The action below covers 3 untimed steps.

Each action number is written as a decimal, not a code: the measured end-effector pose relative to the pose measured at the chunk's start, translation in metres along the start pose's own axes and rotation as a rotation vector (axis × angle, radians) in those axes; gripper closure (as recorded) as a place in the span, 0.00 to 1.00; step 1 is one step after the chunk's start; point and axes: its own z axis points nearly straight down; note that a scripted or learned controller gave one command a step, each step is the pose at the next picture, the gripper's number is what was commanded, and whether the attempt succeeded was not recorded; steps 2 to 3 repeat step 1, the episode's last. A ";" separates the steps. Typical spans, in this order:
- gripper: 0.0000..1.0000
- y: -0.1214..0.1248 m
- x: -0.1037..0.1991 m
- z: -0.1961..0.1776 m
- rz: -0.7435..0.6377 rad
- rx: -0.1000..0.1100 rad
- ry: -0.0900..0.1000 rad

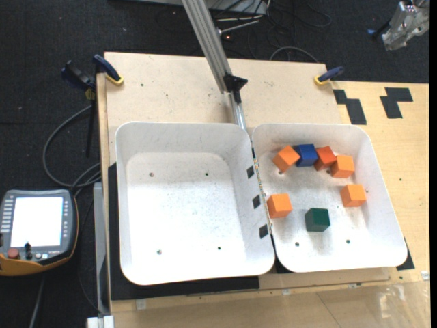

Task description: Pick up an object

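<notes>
Seven blocks are sitting in the right bin while the pincer is hanging far off.

The desk (177,94) is carrying two white bins side by side: the left bin (181,197) and the right bin (382,231). A cluster along the far side is lining up as orange block (287,158), blue block (306,155), red block (326,156) and another orange block (343,166) (each touching its neighbour). Two more orange blocks (279,205) (354,195) and a dark green block (317,219) are lying apart. The pincer (407,24) is hovering beyond the desk's far right corner; its spread cannot be told.
</notes>
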 end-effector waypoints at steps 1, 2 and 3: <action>1.00 -0.042 0.075 0.051 -0.004 0.015 0.007; 1.00 -0.042 0.075 0.051 -0.004 0.015 0.007; 1.00 -0.042 0.075 0.051 -0.004 0.015 0.007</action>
